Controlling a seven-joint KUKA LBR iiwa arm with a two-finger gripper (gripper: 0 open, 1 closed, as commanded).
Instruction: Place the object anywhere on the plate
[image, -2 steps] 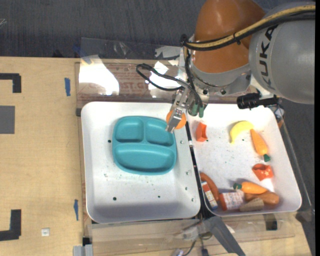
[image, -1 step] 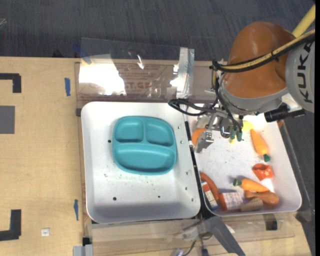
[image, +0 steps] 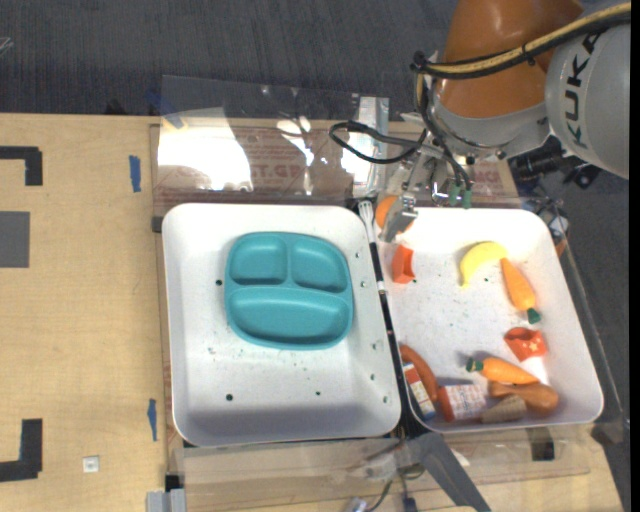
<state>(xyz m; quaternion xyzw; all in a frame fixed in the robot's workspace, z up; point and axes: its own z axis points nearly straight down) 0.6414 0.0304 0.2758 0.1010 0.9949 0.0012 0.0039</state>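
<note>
Landmark: the teal plate (image: 290, 290), three compartments, lying flat in the left bin (image: 190, 400).

Gripper: the gripper (image: 397, 222) hangs just right of the plate's upper right corner, over the wall shared by the two bins. A small orange piece (image: 385, 213) shows at its tip; whether the hand is open, closed or clamping that piece cannot be told from this angle.

Task object: probably that orange piece at the tip, near the plate but not over it. A second orange-red piece (image: 402, 263) lies just below it, on the floor of the right bin (image: 575, 330).

Other contents: well right of the plate lie a yellow banana (image: 481, 260), a carrot (image: 519, 285), a red item (image: 527, 343) and a cluster of toy foods (image: 480, 390) at the right bin's near edge.

Risk 1: if the grip is weak or absent, the piece may drop onto the shared wall or back into the right bin.

Risk 2: a low sideways pass could catch the bin rims, which stand up between gripper and plate.

Risk 3: a release too early would land the piece on the left bin's bare floor, right of the plate.

Open room: bare white floor surrounds the plate on every side; the space above the plate is unobstructed.

Edges: the plate's raised rim and dividers may help stop a dropped piece rolling off.
</note>
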